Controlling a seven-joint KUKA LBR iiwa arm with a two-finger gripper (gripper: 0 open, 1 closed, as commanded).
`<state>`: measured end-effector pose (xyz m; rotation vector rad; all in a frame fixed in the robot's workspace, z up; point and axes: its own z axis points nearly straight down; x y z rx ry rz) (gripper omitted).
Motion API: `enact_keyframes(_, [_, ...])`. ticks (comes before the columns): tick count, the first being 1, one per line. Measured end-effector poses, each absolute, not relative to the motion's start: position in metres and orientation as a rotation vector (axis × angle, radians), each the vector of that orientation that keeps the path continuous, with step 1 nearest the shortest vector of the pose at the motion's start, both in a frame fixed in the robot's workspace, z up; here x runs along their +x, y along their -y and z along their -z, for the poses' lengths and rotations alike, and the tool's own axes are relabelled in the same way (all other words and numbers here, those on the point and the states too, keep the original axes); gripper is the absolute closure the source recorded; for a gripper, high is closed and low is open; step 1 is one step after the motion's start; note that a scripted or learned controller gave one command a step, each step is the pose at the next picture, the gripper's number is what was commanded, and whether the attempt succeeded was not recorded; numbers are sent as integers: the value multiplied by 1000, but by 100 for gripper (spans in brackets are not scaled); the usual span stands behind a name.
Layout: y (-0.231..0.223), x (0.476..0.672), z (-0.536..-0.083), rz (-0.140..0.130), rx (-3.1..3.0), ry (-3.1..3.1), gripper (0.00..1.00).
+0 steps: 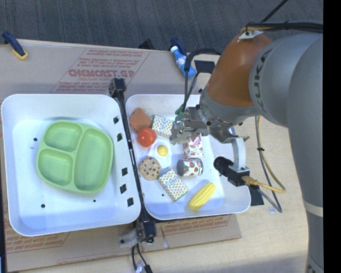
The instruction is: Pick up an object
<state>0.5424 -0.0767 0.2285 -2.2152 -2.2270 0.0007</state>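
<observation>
My gripper (pixel 182 128) hangs low over the middle of the right bin (pixel 234 203), at the end of the grey arm with its orange band. Just left of it lies a patterned packet (pixel 162 125). Below and right of it stands a patterned carton (pixel 194 147), partly covered by the wrist. A small can (pixel 190 167) lies in front of the carton. Further left are a brown lump (pixel 139 118), a red tomato (pixel 146 136), a toy fried egg (pixel 162 150) and a cookie (pixel 150 168). Near the front are a patterned box (pixel 173 185) and a yellow corn cob (pixel 202 195).
The left bin (pixel 11 169) holds a green divided plate (pixel 75 156). A black divider (pixel 125 147) with clips runs between the bins. A blue clamp (pixel 181 57) sits at the back edge, and a black fitting with cables (pixel 230 172) hangs off the wrist.
</observation>
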Motion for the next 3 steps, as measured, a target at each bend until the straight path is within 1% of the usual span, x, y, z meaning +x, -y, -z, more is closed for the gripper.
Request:
enact_keyframes(1, [122, 633, -246, -1, -2215, 2228, 100])
enact_keyframes(2, [60, 576, -252, -3, -2213, 2227, 100])
enact_keyframes(3, [19, 534, -234, -5, -2212, 2228, 100])
